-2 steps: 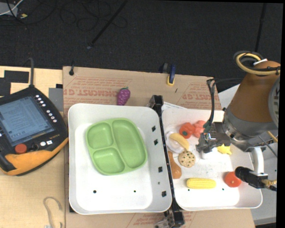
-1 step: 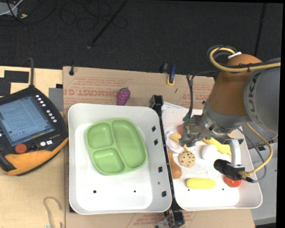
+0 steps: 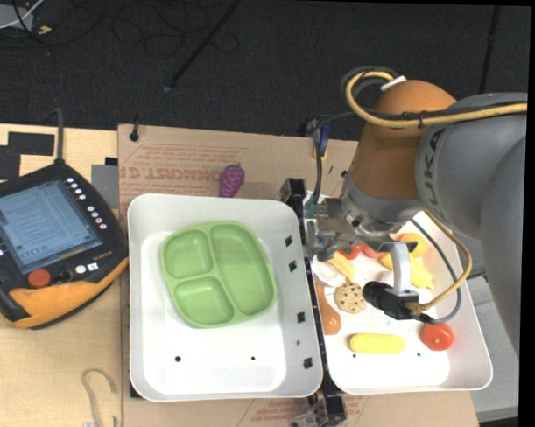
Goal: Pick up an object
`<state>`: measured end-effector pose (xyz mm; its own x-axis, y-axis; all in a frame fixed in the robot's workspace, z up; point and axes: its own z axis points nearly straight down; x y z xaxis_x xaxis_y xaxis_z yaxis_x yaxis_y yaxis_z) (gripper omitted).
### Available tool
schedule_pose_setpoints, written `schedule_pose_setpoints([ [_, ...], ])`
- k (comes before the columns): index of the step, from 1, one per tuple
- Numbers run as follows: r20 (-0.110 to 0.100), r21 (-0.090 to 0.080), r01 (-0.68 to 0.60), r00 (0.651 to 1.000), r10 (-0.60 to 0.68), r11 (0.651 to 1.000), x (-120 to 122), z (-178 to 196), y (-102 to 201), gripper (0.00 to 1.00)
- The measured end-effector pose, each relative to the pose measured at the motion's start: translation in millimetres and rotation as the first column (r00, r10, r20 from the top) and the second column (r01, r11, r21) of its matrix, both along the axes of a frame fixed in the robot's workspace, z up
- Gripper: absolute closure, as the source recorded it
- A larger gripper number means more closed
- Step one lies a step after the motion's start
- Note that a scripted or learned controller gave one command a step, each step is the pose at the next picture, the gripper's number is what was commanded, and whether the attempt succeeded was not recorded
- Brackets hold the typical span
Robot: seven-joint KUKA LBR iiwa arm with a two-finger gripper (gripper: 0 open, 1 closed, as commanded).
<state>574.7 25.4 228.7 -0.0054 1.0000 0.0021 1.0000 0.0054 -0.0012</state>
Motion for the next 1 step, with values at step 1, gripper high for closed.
schedule_pose_setpoints([
  [1, -0.002, -0.002, 0.004, 1.0, -0.004, 1.0, 14.9, -11.4, 20.6, 1.0],
])
